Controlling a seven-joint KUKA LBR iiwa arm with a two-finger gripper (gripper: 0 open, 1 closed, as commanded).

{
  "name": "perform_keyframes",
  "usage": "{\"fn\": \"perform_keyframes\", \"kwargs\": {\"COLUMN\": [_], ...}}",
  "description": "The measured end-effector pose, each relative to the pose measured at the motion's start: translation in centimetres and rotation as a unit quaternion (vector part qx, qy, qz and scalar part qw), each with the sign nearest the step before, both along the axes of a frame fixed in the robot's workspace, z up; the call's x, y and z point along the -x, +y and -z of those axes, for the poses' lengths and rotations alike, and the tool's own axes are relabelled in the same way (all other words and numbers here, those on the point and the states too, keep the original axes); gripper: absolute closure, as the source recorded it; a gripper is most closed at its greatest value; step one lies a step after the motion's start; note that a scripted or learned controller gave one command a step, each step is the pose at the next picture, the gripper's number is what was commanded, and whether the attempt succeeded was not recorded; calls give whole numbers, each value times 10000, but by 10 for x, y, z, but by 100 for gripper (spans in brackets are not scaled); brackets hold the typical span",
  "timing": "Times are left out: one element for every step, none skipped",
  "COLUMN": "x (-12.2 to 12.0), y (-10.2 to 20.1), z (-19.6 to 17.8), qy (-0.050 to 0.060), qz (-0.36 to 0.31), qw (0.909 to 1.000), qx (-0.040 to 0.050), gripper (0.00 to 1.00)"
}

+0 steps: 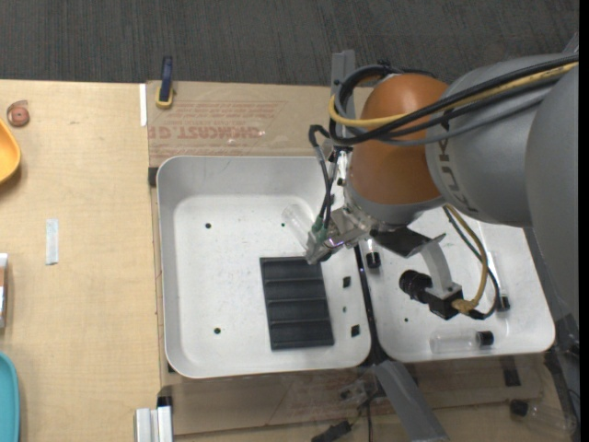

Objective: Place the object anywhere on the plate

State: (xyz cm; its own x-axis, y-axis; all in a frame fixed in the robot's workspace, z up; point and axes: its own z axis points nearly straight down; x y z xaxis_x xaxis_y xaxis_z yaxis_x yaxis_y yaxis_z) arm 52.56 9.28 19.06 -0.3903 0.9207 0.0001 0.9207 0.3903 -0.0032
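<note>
A black ridged plate lies flat in the left bin, toward its front right. My gripper hangs under the orange wrist band, just above the plate's far right corner and close to the wall between the two bins. The wrist and its cables cover most of it. A small green and purple bit shows at its tip, and I cannot make out any object held there. In the right bin, a small clear piece with a dark end lies near the front wall.
The grey arm covers much of the right bin. A black camera or fitting on cables hangs off the wrist over that bin. Cardboard lies behind the bins. An orange dish sits at the bench's left edge.
</note>
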Motion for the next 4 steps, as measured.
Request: {"fn": "perform_keyframes", "kwargs": {"x": [47,-8,27,12], "y": [73,65,21,46], "z": [-69,-45,-71,-9], "qy": [-7,-4,-6,4], "qz": [-1229,-1444,-3142,-3650], "qw": [9924,9895,9494,9310], "qx": [0,2,-7,-10], "gripper": [100,100,100,100]}}
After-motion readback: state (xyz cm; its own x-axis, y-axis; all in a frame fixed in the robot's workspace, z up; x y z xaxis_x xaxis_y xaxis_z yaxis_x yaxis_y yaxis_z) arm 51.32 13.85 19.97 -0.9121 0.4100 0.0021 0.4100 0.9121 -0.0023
